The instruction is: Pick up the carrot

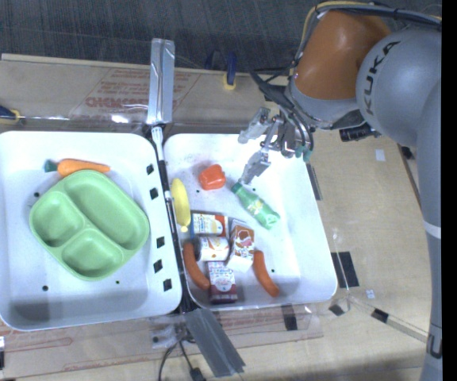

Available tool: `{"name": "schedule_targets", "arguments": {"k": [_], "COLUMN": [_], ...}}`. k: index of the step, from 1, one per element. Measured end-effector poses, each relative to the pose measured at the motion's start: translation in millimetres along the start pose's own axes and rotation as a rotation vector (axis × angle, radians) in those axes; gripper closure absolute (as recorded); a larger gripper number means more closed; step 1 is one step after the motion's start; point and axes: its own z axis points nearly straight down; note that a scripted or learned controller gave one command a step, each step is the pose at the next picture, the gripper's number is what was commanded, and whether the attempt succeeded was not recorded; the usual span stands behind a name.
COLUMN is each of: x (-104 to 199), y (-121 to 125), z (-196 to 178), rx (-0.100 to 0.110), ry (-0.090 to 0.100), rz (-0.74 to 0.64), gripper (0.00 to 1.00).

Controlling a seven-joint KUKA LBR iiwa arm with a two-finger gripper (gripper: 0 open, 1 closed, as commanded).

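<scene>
Nearest the lens, the front rim of the left bin [70,321] runs along the bottom of the view, and working rightward from there I find the green divided plate [90,222] lying tilted in that bin; the carrot [82,166], my target, rests just behind the plate's upper edge, touching or nearly touching its rim, with its green stub pointing left; across the divider, the right bin [317,236] is crowded: a yellow banana [181,202] by the left wall, a red pepper-like piece [211,177], small cartons [210,236] in the middle, two sausages [264,278] lower down, and a green bottle [255,204] lying on its side; my claw [280,137] hangs over the back corner of that right bin, well apart from the carrot, with nothing between its prongs, though how wide they stand I cannot tell from this angle; the risk, as I judge it, is descending here and closing on the bottle or pepper instead; and even over the carrot, the plate's rim could block one finger, so the carrot rolls away or the plate lifts with it.
</scene>
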Motion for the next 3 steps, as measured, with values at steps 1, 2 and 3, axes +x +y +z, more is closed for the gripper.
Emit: {"name": "schedule_targets", "arguments": {"k": [1,2,3], "x": [2.0,0.7,31.6], "y": [2.4,-8.6,36.1], "z": [-19.6,-47.7,58.0], "rx": [0.000,0.000,-0.001], "ry": [0.002,0.001,0.005], "rz": [-0.037,-0.241,-0.257], "gripper": [0.00,0.00,0.00]}}
